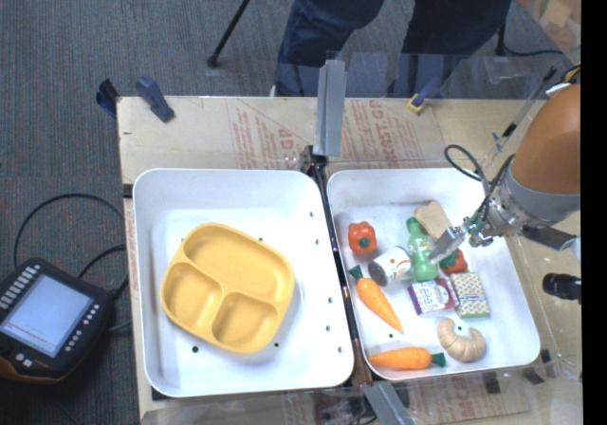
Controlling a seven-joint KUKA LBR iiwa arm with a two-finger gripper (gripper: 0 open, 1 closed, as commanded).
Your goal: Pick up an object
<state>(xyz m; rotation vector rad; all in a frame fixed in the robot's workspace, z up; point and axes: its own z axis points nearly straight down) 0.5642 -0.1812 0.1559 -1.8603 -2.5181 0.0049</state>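
Yellow divided tray (228, 287) sits alone in the left bin (152, 224), while over in the right bin (379, 188) the gripper (442, 248) hangs right above a green bottle (419, 255) among carrots (378, 302) and a croissant (462, 340), can't tell if it's gripping anything.

The fingers (446, 245) partly hide a green bottle (421, 260) and a red item (456, 263).

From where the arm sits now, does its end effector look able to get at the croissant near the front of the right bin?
Probably yes. The croissant lies uncovered near the right bin's front corner, apart from the carrot beside it, and the end effector hovers just behind it with nothing between.
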